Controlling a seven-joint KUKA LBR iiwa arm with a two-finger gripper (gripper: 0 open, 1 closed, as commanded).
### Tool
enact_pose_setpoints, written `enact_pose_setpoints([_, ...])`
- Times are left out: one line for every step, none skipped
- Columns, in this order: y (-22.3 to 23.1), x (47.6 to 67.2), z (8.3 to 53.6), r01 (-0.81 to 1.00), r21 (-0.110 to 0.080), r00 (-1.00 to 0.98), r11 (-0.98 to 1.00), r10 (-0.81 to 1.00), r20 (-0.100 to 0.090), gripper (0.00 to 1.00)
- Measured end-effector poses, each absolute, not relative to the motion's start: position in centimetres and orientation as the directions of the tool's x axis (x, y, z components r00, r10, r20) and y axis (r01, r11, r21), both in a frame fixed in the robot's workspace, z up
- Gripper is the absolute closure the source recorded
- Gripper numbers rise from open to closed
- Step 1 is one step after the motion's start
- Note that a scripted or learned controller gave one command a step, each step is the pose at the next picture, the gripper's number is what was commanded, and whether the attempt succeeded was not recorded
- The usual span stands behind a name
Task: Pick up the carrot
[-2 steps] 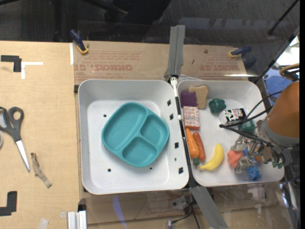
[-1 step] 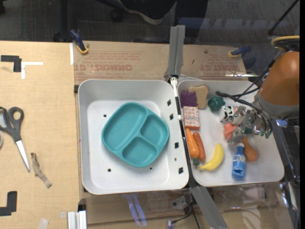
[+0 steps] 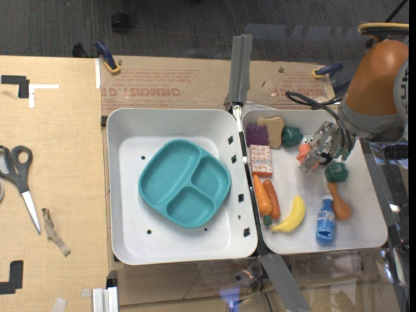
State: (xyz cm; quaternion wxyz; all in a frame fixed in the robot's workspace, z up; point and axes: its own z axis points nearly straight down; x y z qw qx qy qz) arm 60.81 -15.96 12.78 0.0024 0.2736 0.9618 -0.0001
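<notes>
Your gripper (image 3: 317, 153) hovers over the right bin (image 3: 364, 239), finger state impossible to tell; your carrot (image 3: 262, 195) lies well apart by the left wall, beside the banana (image 3: 291, 216).

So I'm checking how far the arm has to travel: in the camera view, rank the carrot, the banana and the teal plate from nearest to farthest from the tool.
Measured from the tool in the right bin:
1. The carrot, lying by that bin's left wall, below-left of the tool.
2. The banana, toward the bin's front edge; close to the carrot's distance, slightly farther.
3. The teal plate, in the left bin, clearly farthest.
</notes>
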Motion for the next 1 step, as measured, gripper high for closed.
enact_pose_setpoints([-15.96, 60.81, 12.79, 0.527, 0.001, -0.85, 0.85, 0.527, -0.004, 0.0])
